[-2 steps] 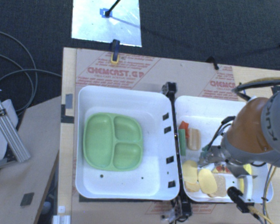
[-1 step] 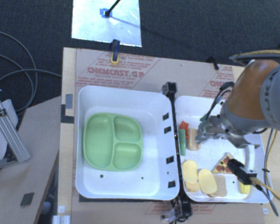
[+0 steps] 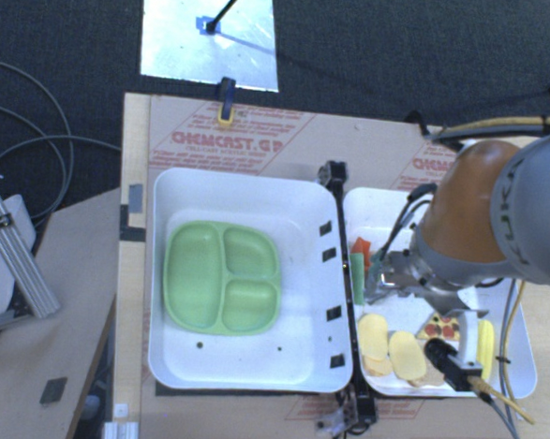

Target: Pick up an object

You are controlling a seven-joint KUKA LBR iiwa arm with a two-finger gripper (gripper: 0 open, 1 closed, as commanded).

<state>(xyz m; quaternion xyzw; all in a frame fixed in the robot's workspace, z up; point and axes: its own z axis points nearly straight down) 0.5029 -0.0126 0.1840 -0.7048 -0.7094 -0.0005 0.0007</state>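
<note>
Two yellow slices [image 3: 393,349] | right bin [image 3: 525,372] | just below end effector [image 3: 383,280]

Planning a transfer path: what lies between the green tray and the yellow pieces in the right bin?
In the camera view, between the green tray and the yellow pieces lie bare white bin floor and the black divider with its clips.

Two white bins [image 3: 258,189], one green divided plate [image 3: 222,278], two pale yellow slices [image 3: 390,347].
</note>
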